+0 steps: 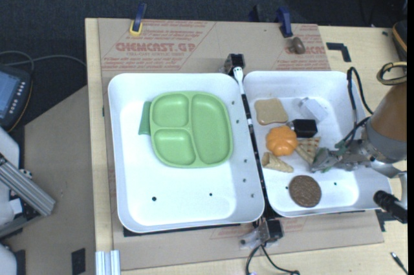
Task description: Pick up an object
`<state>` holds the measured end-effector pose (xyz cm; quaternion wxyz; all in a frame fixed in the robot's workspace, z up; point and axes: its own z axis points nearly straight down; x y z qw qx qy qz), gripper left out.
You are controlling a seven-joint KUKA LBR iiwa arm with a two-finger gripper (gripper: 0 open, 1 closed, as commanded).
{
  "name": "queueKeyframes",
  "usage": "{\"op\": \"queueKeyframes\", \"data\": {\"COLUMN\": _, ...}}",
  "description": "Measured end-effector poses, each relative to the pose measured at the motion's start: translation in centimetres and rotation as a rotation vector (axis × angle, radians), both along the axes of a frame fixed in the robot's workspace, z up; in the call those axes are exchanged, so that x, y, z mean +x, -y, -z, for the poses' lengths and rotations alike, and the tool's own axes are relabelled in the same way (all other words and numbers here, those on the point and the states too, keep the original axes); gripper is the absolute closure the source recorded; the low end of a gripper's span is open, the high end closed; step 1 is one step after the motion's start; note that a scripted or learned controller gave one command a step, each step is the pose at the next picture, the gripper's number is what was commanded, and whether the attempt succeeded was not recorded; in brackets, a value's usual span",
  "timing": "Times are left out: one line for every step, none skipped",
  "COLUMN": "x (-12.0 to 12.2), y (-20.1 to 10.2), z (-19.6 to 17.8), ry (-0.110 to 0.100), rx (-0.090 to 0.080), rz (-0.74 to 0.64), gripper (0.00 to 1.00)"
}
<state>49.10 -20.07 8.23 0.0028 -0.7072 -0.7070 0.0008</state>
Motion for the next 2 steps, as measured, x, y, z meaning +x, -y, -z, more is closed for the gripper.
{"op": "queueKeyframes", "data": {"x": 0.1, "y": 0.1, "z": -1.3, "ry": 0.006, "rx": -0.003, "rz": 0.001, "gripper": 1.00}}
{"op": "queueKeyframes", "data": {"x": 0.3, "y": 0.5, "z": -5.6, "ry": 0.010, "rx": -0.006, "rz": 0.000, "gripper": 1.00}}
